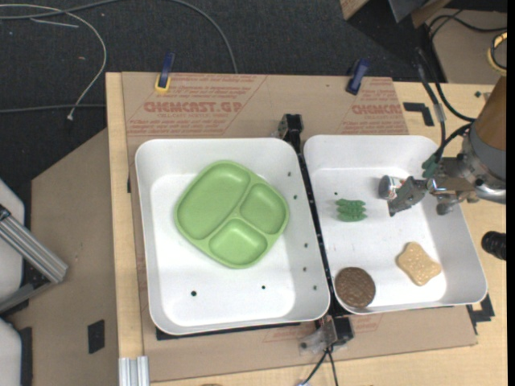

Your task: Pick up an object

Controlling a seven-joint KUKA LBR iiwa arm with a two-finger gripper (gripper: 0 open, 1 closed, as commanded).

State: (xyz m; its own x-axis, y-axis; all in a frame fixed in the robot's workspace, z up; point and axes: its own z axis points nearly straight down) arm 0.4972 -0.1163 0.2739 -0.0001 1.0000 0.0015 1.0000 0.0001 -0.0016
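I see the hand reaching in over the right bin, up toward that bin's far right side. Its dark fingers point toward the bin's middle, but I cannot tell whether they are spread or pressed together, and I see nothing between them. The hand is just beside the small green toy, which lies on the bin floor between the hand and the bin's left wall, apart from the fingers.

Counting the right bin, I get three loose things: the one green toy, one tan biscuit-shaped piece toward the near right corner, and one brown round disc against the near edge at the left corner. They are all apart from one another.

The left bin carries one thing: a pale green plate with three compartments, sitting a little toward the far side.

Two bins on the tabletop, side by side.
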